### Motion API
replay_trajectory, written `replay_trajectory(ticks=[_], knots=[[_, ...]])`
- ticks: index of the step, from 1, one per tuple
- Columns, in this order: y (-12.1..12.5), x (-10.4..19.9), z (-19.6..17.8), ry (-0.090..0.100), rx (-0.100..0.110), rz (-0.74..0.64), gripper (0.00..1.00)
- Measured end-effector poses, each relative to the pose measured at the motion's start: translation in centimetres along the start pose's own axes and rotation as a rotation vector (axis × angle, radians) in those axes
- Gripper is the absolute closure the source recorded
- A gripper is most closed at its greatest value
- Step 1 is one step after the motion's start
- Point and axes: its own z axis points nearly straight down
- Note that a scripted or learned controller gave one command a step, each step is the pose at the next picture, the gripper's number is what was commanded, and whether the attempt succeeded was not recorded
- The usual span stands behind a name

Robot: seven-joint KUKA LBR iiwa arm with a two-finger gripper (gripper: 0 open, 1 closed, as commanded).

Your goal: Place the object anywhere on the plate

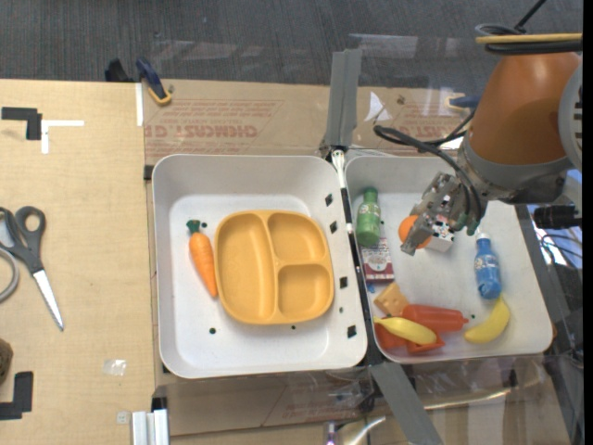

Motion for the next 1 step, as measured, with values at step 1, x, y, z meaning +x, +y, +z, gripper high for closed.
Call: replay_trajectory(ticks=[1], knots=[[4.13,7.57,2.15,0.003,0.0,0.08,1.0]])
